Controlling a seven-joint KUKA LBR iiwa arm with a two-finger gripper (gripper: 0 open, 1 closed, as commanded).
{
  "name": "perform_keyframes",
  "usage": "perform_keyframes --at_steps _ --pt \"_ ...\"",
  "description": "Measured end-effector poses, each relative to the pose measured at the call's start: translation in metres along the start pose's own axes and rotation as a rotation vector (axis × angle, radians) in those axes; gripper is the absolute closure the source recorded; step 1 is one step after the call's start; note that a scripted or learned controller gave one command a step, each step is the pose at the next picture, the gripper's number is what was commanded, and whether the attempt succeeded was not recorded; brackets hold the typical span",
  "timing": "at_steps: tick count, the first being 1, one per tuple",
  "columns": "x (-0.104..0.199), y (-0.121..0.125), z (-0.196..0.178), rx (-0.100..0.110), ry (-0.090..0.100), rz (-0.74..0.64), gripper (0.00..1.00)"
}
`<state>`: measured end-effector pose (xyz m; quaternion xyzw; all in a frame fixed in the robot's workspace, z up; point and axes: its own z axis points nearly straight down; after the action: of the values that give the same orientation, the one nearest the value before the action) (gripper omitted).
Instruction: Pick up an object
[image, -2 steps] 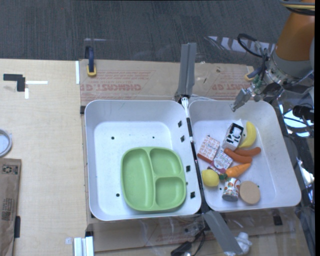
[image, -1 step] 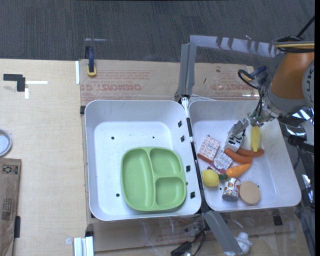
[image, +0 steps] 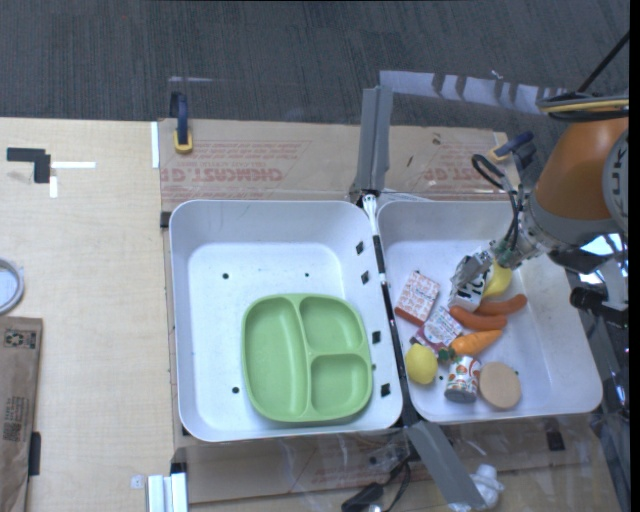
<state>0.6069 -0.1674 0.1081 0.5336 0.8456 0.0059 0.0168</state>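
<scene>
Green tray (image: 305, 357) lying in left bin (image: 200, 300), three compartments facing up. Right bin (image: 560, 390) holding clutter: lemon (image: 421, 364), red packet (image: 417, 297), small can (image: 461, 380), carrot (image: 473, 342), sausage (image: 490, 316), tan disc (image: 500, 387). Gripper (image: 476, 275) hanging low over right bin's middle, just above sausage and beside yellow item (image: 497, 281). Cannot tell finger opening or whether anything is gripped. Arm (image: 580, 180) reaching in from right.

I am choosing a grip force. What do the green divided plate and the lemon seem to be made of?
Green divided plate: probably moulded plastic, judging by its matte, uniform pale green and rounded compartment walls. Lemon: likely a plastic toy, smooth and evenly yellow, though real fruit cannot be excluded.
</scene>
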Motion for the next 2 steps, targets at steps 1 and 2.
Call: perform_keyframes --at_steps 1,2 --pt "-0.003 0.003 -0.014 -0.011 -0.008 0.003 1.0" --pt "0.013 0.036 -0.106 0.026 0.02 -0.028 1.0"
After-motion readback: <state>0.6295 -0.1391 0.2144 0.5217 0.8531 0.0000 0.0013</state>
